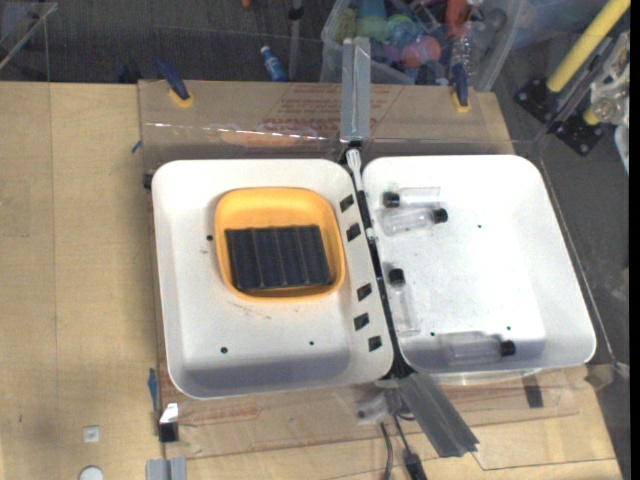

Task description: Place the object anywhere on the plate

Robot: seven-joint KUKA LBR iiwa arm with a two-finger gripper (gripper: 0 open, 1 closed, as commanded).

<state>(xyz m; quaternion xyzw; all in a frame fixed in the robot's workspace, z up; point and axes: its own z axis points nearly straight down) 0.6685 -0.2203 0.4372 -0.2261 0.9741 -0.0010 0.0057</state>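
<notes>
An orange-yellow plate lies in the left white bin. A dark, ridged rectangular block rests flat on the plate and covers most of its middle. In the right white bin lie several clear plastic tubes with black caps: two near the back left, one along the left wall and one by the front wall.
A black divider strip with dark tabs runs between the two bins. A metal bracket stands behind them and another in front. A crate of colourful toys sits beyond the bench.
</notes>
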